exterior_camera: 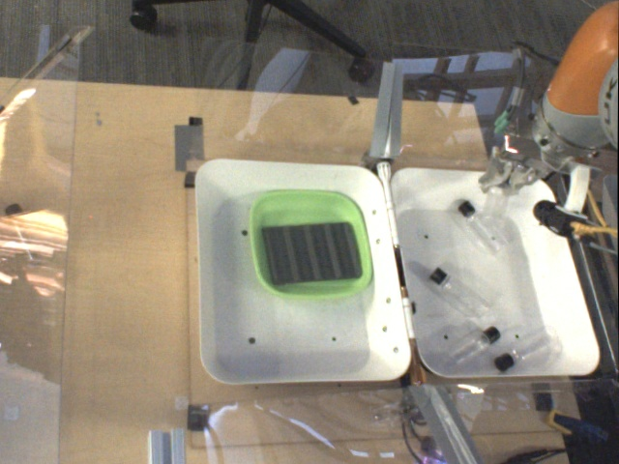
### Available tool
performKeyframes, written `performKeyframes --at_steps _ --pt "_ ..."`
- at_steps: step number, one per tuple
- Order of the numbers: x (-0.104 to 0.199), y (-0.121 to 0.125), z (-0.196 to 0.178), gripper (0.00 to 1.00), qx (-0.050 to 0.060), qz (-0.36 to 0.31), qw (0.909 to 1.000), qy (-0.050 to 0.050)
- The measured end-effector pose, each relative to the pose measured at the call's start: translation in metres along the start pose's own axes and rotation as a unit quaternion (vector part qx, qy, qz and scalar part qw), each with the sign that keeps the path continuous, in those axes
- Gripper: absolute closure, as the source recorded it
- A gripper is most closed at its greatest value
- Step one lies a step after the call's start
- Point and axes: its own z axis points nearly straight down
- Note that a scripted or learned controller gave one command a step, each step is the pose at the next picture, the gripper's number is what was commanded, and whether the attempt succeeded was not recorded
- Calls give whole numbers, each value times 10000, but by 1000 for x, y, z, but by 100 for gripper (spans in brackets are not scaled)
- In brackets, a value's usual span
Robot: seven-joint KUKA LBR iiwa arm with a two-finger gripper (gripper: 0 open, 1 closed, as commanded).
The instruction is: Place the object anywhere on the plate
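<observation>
The camera view looks down on a wooden surface [116, 288] carrying two shallow white bins side by side. The left bin [222, 346] holds a green plate [311, 206] with a dark ribbed insert, sitting toward the bin's upper middle. The right bin [571, 346] holds several clear vials with black caps: one vial [481, 222] near the upper middle, a second vial [453, 293] near the centre, and a pair of vials [479, 344] low in the bin near its front edge. They are transparent and hard to outline, so their caps are the surest cue.

The arm [585, 66] enters at the upper right, its orange band above the wrist. The claw [508, 170] hangs over the upper edge of the right bin; whether it is spread or pressed together I cannot tell, and nothing shows between its tips.

The nearest object is the upper vial, just below and slightly left of the claw, its long axis slanting from upper left to lower right. I judge the pick not yet made. The plate lies well apart to the left, across the divider [392, 249] between the bins, so the carry would run leftward.
</observation>
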Motion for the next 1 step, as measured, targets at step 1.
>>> performKeyframes --at_steps 1 --pt "0 0 0 0 -2 2 10000 1"
